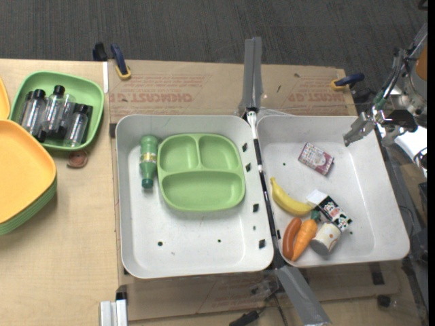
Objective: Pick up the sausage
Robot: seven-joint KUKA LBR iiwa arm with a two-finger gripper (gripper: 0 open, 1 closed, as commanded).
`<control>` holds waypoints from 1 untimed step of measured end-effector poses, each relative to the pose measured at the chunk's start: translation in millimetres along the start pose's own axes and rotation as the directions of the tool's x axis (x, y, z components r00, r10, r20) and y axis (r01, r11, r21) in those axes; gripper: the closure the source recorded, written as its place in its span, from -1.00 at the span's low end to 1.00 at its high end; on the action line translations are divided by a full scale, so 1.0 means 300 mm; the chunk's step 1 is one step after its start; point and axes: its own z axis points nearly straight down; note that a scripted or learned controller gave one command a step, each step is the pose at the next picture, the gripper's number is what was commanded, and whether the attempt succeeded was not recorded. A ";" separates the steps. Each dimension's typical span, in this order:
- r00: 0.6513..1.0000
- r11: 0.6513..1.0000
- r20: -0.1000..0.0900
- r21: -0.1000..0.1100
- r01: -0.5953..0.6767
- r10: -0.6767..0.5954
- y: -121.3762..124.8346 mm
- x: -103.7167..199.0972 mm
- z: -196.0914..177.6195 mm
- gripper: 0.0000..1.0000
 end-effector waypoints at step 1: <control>1.000 1.000 0.001 0.002 0.001 -0.001 0.001 -0.002 -0.026 1.00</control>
